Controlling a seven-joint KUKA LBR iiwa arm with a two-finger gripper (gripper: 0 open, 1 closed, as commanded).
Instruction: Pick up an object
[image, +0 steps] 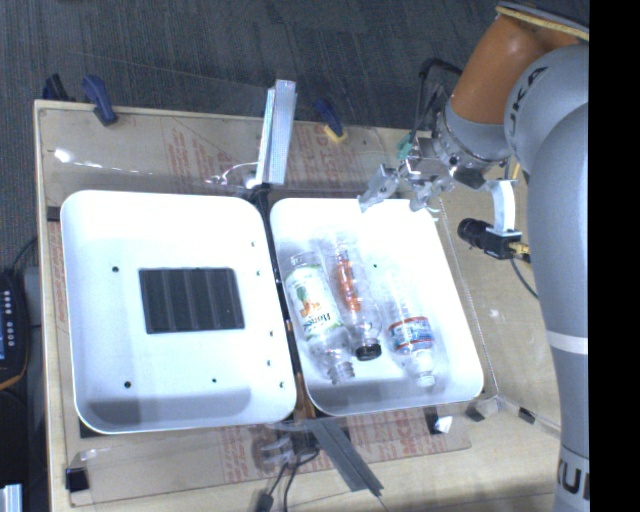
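Three clear plastic bottles lie flat in your right white bin (455, 330): a green-labelled bottle (312, 305), an orange-labelled bottle (347, 285) and a blue-and-red-labelled bottle (412, 335). They sit side by side, nearly touching, so a clean grasp needs careful aim. Your two-finger gripper (398, 192) hovers over the bin's far rim, fingers apart and holding nothing. Your left white bin (100, 250) carries only a dark ribbed rectangular panel (191, 299).
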